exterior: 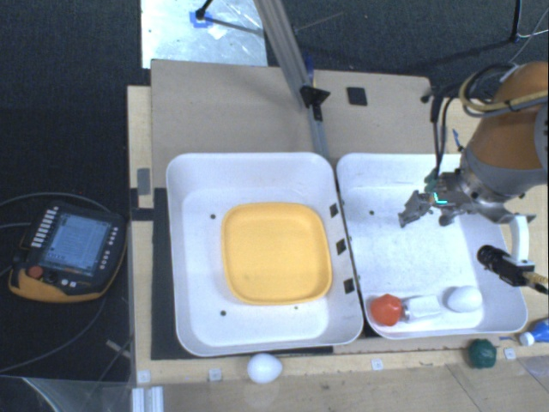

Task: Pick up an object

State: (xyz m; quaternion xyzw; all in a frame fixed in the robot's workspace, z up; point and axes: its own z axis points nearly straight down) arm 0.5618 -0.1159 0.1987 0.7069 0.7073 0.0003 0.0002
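Gripper [422,209] above right bin [377,256]

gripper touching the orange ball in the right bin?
Apart. The camera view shows the gripper over the upper part of the right bin, with bare white floor between it and the orange ball at the near-left corner.

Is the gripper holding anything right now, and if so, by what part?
Nothing is held. The gripper hovers over bare floor of the right bin, apart from the orange ball.
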